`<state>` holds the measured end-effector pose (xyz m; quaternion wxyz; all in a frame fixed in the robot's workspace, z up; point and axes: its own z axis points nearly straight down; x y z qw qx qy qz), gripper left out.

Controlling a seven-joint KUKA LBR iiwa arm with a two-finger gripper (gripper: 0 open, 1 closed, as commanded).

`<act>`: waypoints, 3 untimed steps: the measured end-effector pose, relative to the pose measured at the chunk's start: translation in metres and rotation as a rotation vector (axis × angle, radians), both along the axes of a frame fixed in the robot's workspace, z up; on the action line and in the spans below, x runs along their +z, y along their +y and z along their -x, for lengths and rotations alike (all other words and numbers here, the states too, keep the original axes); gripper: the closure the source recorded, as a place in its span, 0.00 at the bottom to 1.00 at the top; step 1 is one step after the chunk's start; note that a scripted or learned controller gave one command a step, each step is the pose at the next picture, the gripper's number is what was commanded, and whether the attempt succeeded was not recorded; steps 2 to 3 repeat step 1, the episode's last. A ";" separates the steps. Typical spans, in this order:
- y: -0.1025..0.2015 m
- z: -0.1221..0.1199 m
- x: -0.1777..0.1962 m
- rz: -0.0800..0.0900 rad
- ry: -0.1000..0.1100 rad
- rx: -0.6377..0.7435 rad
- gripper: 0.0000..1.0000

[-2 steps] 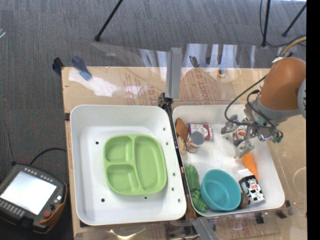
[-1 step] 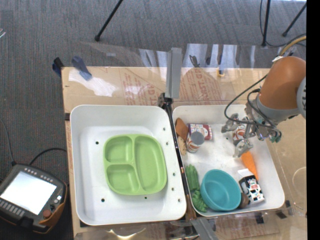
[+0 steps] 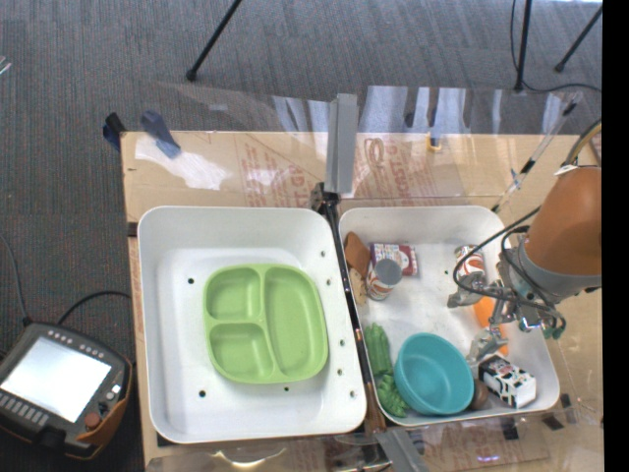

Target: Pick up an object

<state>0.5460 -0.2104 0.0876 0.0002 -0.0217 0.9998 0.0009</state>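
Pincer [image 3: 488, 315] low in right bin [image 3: 432, 226], over orange ball [image 3: 485, 310]; finger state cannot tell. Teal bowl [image 3: 433, 374] near ball, toward front; toy car [image 3: 508, 382] beside bowl. Can [image 3: 383, 277] across from ball. Green divided plate [image 3: 265, 323] in left bin [image 3: 167, 264].

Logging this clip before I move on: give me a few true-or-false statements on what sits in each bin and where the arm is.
1. The green divided plate lies in the left bin. True.
2. The teal bowl sits on that plate. False: it is in the right bin.
3. The gripper is over the right bin. True.
4. The black-and-white toy car lies in the left bin. False: right bin, near corner.
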 end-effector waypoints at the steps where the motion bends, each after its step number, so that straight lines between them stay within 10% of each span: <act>1: 0.002 -0.002 0.011 0.000 -0.003 0.006 1.00; 3: 0.002 -0.002 0.011 0.000 -0.003 0.006 1.00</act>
